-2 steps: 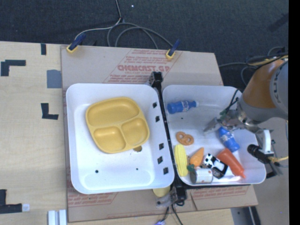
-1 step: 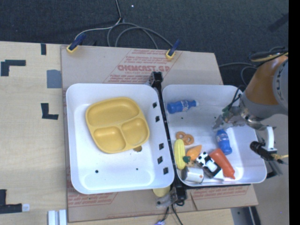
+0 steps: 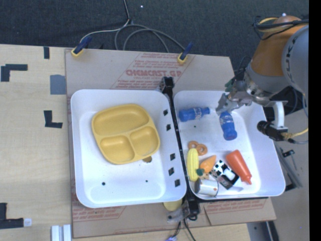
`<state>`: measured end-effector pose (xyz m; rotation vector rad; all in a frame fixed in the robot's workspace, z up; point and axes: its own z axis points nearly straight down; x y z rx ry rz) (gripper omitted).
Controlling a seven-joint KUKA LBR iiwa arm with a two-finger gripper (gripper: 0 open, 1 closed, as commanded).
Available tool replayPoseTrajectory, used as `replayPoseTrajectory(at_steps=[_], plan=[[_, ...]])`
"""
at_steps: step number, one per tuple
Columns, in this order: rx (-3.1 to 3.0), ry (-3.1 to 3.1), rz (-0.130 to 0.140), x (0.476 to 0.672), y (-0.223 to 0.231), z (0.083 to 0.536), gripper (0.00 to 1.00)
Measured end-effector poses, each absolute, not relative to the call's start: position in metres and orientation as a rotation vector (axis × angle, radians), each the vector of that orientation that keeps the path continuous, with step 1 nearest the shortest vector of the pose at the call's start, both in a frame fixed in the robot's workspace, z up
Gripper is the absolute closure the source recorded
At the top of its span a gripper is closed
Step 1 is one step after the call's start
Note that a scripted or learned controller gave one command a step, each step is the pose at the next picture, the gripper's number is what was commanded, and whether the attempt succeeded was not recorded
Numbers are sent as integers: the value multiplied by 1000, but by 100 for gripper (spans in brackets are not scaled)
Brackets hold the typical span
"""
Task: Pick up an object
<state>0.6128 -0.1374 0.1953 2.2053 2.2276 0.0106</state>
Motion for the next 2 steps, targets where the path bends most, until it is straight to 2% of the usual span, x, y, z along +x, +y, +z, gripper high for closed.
replayPoseTrajectory(at_steps=[1, 2], plan=[[2218, 2226, -1, 632, -130, 174, 100], [2225, 2220, -5, 588, -145, 181, 100]])
